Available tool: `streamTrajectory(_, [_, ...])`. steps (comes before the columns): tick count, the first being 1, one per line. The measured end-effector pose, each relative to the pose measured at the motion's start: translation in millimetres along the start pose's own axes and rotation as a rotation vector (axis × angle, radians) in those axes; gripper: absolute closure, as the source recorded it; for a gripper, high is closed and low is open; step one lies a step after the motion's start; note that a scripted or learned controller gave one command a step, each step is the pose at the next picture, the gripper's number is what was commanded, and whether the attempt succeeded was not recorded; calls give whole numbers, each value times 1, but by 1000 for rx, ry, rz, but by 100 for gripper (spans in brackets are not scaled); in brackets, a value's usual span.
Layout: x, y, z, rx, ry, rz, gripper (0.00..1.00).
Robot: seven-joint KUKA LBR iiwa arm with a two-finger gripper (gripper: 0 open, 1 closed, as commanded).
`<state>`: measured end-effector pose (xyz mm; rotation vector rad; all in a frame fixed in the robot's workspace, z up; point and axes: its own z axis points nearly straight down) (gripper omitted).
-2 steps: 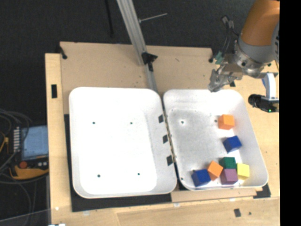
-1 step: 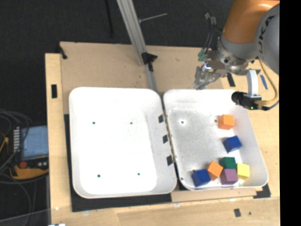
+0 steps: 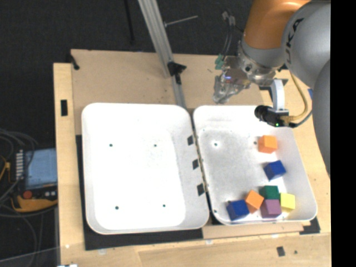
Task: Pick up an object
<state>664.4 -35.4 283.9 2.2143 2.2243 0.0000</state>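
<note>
My gripper (image 3: 224,92) hangs over the back left rim of the right bin (image 3: 233,160), away from all the blocks. In that bin an orange cube (image 3: 267,143) lies near the right wall, with a blue cube (image 3: 274,169) just in front of it. Along the front right corner sit a green cube (image 3: 271,192), a yellow cube (image 3: 287,201), a purple cube (image 3: 271,207), a second orange cube (image 3: 255,199) and a second blue cube (image 3: 238,209), packed close together.
The left bin (image 3: 133,166) lies beside the right one, their rims meeting at small black clips (image 3: 196,164). A slanted metal pole (image 3: 158,32) rises behind the bins. A black fitting with a cable (image 3: 271,115) hangs by the right bin's back rim.
</note>
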Motion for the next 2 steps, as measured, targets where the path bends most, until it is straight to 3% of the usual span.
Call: streamTrajectory(2, [98, 7, 7, 0, 1, -1, 100])
